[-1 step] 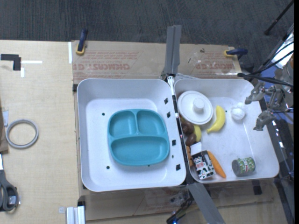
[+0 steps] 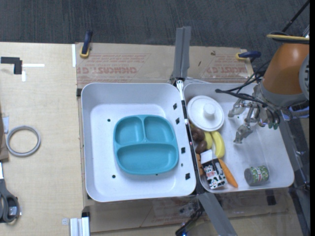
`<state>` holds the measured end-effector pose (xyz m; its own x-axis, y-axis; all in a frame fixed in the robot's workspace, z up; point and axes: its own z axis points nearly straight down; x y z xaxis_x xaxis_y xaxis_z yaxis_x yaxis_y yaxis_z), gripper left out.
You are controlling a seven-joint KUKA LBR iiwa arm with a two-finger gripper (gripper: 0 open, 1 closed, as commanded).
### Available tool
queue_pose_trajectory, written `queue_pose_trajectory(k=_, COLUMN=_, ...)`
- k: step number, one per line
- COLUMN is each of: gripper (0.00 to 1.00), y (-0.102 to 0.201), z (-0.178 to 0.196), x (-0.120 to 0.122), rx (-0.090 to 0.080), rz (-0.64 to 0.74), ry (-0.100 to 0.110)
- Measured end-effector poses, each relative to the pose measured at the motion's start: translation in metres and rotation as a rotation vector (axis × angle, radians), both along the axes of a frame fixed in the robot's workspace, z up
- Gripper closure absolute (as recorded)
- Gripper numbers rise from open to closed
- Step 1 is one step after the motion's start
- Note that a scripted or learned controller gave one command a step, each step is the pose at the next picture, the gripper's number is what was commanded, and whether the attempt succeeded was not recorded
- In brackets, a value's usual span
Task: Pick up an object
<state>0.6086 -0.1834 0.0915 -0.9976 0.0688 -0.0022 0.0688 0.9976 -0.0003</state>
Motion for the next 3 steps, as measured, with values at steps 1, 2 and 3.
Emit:
queue_pose_trajectory(k=1, gripper=0.00, y=0.080, z=-0.003, x=-0.057, rx=-0.004, rz=-0.146, ry=0.010)
queue_pose_trajectory(k=2, gripper=0.00, y=0.006, z=-0.001, x=-0.036, rx=0.001, rz=-0.157, ry=0.002)
queue_pose_trajectory(k=3, gripper=0.00, y=0.074, z=0.002, x=-0.104, rx=-0.003, rz=-0.075, ry=-0.007)
